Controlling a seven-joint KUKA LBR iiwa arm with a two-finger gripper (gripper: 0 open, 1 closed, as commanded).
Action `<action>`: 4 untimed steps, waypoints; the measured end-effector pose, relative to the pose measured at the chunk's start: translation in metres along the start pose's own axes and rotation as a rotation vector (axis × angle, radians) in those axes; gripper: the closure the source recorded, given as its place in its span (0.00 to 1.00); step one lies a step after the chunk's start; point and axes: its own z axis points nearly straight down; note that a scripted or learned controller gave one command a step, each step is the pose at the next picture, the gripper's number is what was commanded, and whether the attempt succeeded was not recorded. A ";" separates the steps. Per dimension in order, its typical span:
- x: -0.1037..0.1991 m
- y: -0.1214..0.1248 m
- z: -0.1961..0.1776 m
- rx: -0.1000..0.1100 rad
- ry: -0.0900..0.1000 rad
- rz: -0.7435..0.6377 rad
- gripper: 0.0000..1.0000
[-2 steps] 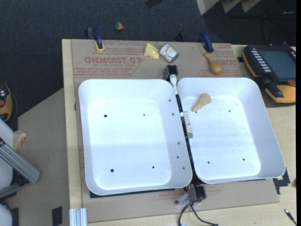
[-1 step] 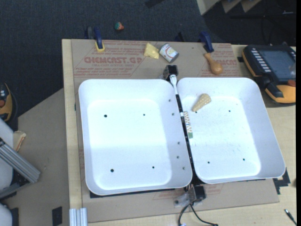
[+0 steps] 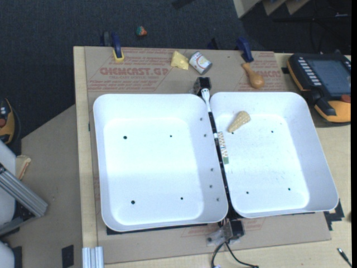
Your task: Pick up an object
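- Two white bins side by side; landmark is the right bin (image 3: 312, 149).
- One tan cone-shaped object (image 3: 239, 120) lies in the right bin's upper-left part, near the inner wall, tilted, apart from everything else. Likely pick target.
- Left bin (image 3: 100, 149) touches the right bin along the centre seam.
- Beyond the right bin's far rim, on the cardboard: yellow wedge (image 3: 179, 61), small white block (image 3: 200, 62), tan wooden piece (image 3: 254, 77).
- Handheld pendant (image 3: 326, 82) sits just past the right bin's far-right corner.
- Gripper state: cannot tell.
- Progress, as judged: nothing lifted; approach, grasp and lift all remain.
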 end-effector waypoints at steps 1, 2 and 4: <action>0.000 0.001 -0.011 -0.004 -0.002 0.000 1.00; 0.000 0.002 -0.021 -0.008 -0.003 -0.001 1.00; 0.000 0.003 -0.043 -0.018 -0.007 -0.001 1.00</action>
